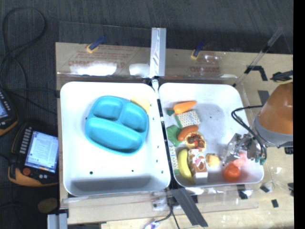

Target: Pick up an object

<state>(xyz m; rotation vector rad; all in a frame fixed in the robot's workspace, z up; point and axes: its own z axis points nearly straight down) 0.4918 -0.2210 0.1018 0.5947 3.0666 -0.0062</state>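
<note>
So the arm's reaching into the right bin (217, 92) from the side, gripper (242, 149) down in the near right corner, right above a little red-orange thing (231, 171) that looks like a toy tomato or pepper. Honestly can't tell what the fingers are doing, it's a tangle of metal and cable at that angle, so no idea if it has anything. My guess is that red piece is the target, since it sits just beside the gripper and a bit apart from the rest.

The other toys are all shoved against the divider side of that bin: a carrot (185, 107) at the far end, a checkered block (189, 118) under it, what looks like a hot dog (188, 132), a pizza-ish piece (195, 140), a banana (184, 162) and a printed box (198, 163). Packed tight and touching, so probably awkward to grab one cleanly.

The left bin (71, 128) has a blue divided plate (117, 123), smooth glossy plastic with rounded compartments, and something yellow (140, 102) tucked at its far edge. Both bins are shallow white plastic with rounded corners, sitting on a wooden-looking bench (109, 56).
</note>
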